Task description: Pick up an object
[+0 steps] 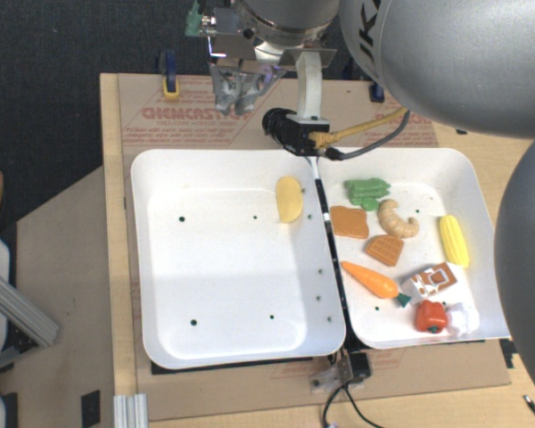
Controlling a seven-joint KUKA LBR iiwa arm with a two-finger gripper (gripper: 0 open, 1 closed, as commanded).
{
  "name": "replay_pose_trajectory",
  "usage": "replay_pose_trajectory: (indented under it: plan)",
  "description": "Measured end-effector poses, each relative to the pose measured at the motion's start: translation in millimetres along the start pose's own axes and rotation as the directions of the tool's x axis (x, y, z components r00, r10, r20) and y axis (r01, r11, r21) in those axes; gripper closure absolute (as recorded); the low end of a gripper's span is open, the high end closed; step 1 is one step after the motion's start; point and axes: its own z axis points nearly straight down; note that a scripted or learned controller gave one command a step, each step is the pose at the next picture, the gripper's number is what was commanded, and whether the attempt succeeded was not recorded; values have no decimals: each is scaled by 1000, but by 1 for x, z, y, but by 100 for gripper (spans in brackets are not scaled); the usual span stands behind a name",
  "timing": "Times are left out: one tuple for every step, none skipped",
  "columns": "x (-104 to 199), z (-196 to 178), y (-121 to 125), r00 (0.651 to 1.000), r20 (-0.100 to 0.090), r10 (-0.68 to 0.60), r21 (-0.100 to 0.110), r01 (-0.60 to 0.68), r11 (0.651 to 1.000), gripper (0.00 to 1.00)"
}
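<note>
My gripper [237, 94] hangs high over the cardboard behind the left bin [205, 328], clear of every object. A pale yellow oval piece [289, 200] lies in the left bin against the divider. The right bin [481, 194] holds a green leafy piece [367, 191], a tan cracker [349, 222], a beige curled piece [398, 219], a yellow corn cob [453, 240], an orange waffle square [385, 251], a carrot [372, 280], a small white and brown carton [431, 280] and a red pepper [432, 316].
Both bins rest on a cardboard sheet [160, 114] with a blue and yellow clamp [169, 72] at its back left. The big grey arm [446, 34] covers the upper right of the view.
</note>
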Motion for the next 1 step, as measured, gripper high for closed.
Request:
replay_pose_trajectory:
  plan:
    - [-1,110,-5,1000,10,4,25,-4,1000,100]
